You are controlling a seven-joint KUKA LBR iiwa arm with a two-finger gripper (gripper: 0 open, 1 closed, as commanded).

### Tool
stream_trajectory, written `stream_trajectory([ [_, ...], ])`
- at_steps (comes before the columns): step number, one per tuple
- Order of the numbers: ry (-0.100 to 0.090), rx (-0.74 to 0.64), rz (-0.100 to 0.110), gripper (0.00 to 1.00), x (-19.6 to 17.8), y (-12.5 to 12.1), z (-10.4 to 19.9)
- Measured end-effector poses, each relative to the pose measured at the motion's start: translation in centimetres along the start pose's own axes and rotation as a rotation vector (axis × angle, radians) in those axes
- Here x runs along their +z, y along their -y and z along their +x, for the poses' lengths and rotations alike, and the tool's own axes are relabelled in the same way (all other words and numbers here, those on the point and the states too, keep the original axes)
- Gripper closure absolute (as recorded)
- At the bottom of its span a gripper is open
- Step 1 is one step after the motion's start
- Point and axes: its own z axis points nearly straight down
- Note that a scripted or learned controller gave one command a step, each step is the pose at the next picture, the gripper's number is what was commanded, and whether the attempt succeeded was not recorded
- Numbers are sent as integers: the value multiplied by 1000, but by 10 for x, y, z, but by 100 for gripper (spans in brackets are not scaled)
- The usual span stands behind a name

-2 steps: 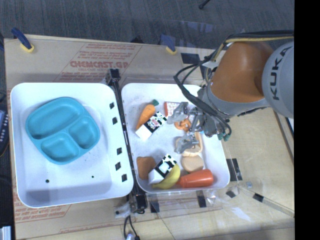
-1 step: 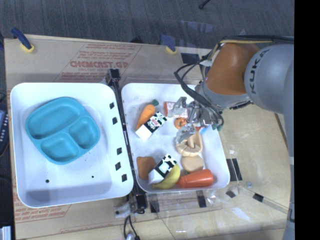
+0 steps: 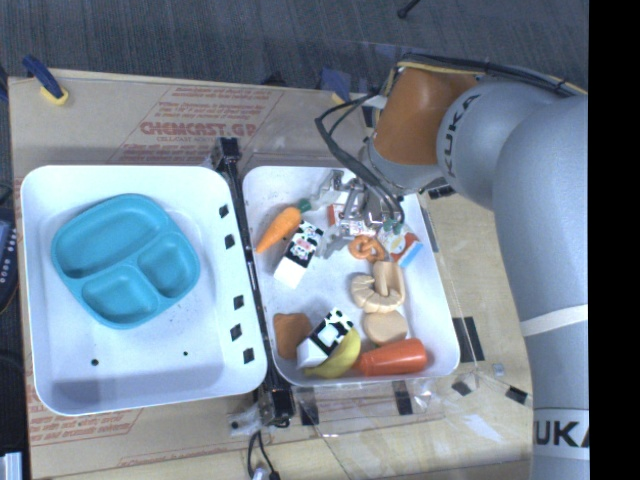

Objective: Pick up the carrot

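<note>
grey arm (image 3: 520,178), orange band (image 3: 420,118), black cables (image 3: 345,128)

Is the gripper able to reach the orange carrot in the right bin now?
Probably yes. The orange carrot lies uncovered near the right bin's left wall, with the gripper just right of it. The black-and-white carton lies close.
</note>
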Motion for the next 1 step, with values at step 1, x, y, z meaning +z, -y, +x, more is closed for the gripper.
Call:
stream_trajectory([
  [1, 3, 225, 17, 0, -3, -44, 11],
])
